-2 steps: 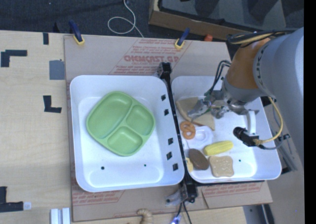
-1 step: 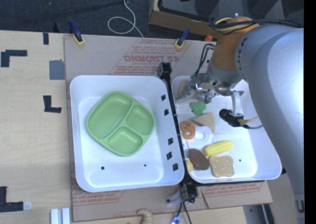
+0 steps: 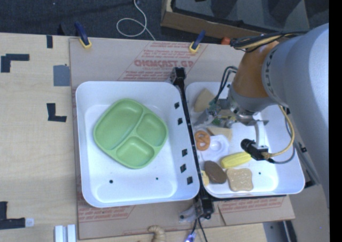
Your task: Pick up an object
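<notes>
Reach is the step in hand, by my reading: the arm (image 3: 299, 70) comes in from the right and bends down over the right bin (image 3: 291, 179), its orange band (image 3: 254, 72) just above the wrist. The end effector (image 3: 224, 114) sits low at the upper left of that bin, among the small things there, but its tip is lost in wiring and clutter, so I cannot tell how it is set or whether it grips anything.

The candidates all lie in the right bin. A pale wedge (image 3: 203, 98) rests near the divider at the top, just beside the end effector. Below it is a pretzel (image 3: 202, 139), with a small white piece (image 3: 216, 143) touching it. Further down are a corn cob (image 3: 235, 159), a brown oval (image 3: 215, 171) and a slice of toast (image 3: 240, 179), packed close together, the last two touching. The left bin (image 3: 85, 102) holds a green divided plate (image 3: 131, 133).

Nothing looks lifted, so the pickup seems not yet done. The next move probably calls for settling on one thing, most likely the wedge or the pretzel nearest the tip, closing squarely on it and rising straight up. The crowding makes nudging a neighbour the likely risk.
</notes>
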{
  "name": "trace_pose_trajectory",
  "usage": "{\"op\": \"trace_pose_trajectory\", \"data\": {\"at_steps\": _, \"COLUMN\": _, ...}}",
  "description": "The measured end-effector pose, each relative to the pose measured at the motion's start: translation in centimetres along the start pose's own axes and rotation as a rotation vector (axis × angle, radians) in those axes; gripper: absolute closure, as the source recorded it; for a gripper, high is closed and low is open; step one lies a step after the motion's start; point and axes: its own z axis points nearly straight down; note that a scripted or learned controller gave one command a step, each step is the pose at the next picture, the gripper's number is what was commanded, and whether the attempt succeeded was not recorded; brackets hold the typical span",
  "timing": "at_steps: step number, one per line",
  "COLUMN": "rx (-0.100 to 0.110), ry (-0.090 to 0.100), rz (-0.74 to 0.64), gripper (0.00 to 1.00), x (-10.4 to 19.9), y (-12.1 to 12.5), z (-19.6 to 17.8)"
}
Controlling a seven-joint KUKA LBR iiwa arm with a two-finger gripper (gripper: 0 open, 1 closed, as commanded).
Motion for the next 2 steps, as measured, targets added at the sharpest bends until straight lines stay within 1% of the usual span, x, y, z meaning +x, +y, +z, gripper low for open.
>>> {"op": "trace_pose_trajectory", "data": {"at_steps": 1, "rx": -0.005, "ry": 0.000, "rz": -0.003, "gripper": 0.00, "x": 0.26, "y": 5.94, "z": 0.04}}
{"op": "trace_pose_trajectory", "data": {"at_steps": 2, "rx": 0.000, "ry": 0.001, "rz": -0.002, "gripper": 1.00, "x": 0.25, "y": 5.69, "z": -0.89}}
